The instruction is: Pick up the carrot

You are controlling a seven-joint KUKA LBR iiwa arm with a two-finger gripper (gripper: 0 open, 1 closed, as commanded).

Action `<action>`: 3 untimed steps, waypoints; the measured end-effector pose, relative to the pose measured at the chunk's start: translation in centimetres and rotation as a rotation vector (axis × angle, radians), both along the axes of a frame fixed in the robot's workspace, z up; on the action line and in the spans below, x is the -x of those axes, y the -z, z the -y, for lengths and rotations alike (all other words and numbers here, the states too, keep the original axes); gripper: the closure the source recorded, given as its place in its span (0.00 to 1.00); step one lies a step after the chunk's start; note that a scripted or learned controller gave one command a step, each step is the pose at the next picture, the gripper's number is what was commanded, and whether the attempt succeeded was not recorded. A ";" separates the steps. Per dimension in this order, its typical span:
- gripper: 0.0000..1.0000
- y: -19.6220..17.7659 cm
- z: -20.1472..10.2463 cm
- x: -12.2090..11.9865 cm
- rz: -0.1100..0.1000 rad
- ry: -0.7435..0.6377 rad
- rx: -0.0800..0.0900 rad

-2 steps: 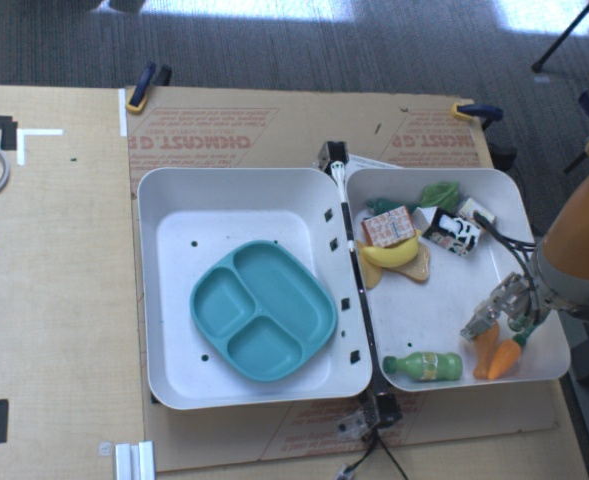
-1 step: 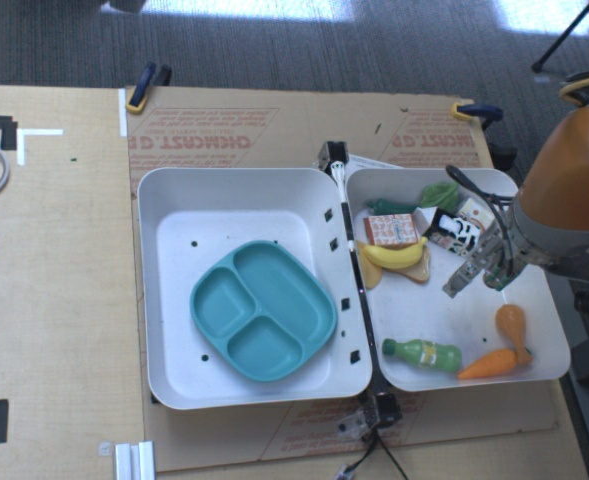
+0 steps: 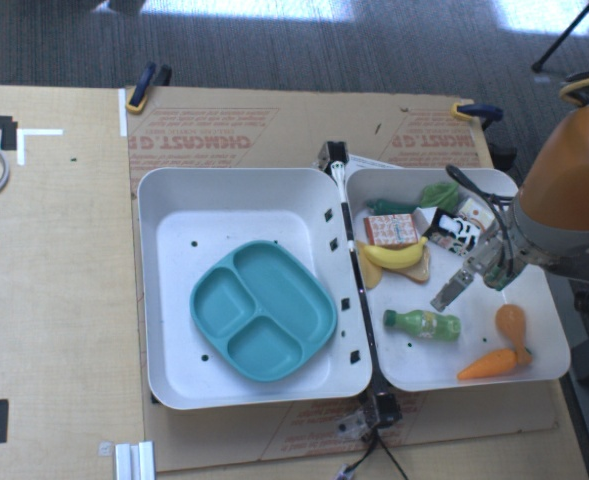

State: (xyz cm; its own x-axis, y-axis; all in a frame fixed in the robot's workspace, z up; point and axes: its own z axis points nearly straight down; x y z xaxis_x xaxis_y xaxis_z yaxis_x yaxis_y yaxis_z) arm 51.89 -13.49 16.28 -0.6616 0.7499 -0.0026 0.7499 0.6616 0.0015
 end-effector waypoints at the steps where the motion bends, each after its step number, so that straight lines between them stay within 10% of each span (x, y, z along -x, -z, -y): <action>1: 0.00 6.4 4.6 3.7 -0.001 -0.274 0.000; 3: 0.00 7.0 3.1 4.0 0.003 -1.048 0.004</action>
